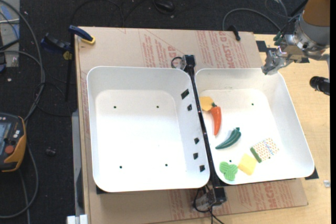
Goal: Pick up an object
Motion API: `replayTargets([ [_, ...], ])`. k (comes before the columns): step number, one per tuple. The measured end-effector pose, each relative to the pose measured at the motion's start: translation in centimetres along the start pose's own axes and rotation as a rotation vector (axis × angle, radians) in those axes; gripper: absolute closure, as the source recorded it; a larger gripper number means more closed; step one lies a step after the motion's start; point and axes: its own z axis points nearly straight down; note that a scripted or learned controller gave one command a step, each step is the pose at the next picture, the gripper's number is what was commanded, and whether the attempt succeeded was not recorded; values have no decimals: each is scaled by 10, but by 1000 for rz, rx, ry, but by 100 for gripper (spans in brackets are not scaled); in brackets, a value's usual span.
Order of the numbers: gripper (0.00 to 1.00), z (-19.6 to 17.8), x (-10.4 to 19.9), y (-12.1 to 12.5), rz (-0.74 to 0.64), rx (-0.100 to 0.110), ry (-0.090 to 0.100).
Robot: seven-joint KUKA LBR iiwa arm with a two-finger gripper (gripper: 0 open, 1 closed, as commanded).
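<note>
The right bin (281, 93) holds several small toy foods. A red chili pepper (216, 118) lies near its left wall, with a yellow-orange piece (206, 103) just above it. A dark green pepper (230, 138) lies in the middle. Near the front are a green broccoli-like piece (228, 169), a yellow block (247, 164) and a patterned pale item (265, 148). My gripper (271, 65) hangs at the bin's far right corner, above the rim and well away from the objects. Nothing shows between its fingers.
The left bin (94, 113) stands beside the right one, joined by a black divider strip (198, 118). Both rest on a cardboard sheet (157, 44). Cables lie on the dark floor behind. A blue and yellow clamp (81, 34) sits at the sheet's far left corner.
</note>
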Motion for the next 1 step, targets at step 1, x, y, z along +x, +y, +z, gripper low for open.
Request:
replayTargets([
  [1,100,2,46,-4,-3,4,2],
])
